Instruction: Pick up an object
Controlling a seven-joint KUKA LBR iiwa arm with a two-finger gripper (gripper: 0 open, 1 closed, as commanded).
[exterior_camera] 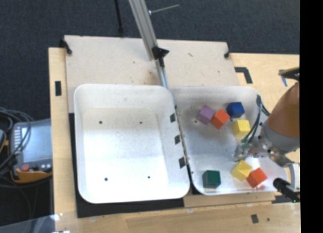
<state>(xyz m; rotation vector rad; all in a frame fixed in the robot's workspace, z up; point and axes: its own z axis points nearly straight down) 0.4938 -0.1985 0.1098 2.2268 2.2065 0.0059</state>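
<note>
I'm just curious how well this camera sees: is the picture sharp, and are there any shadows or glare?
Camera view: slightly soft overall; the small coloured cubes, like the dark green cube, have fuzzy edges. The right white bin carries a grey shadow around the cubes beside the grey arm. The left white bin is brightly, evenly lit, almost washed out.

We count two white bins [126, 143] [222, 186] on the bench, and seven small blocks: two yellow [241, 127] [241, 169], two orange-red [220, 119] [257, 177], one purple [206, 114], one blue [235, 109] and one green [211, 179].
</note>
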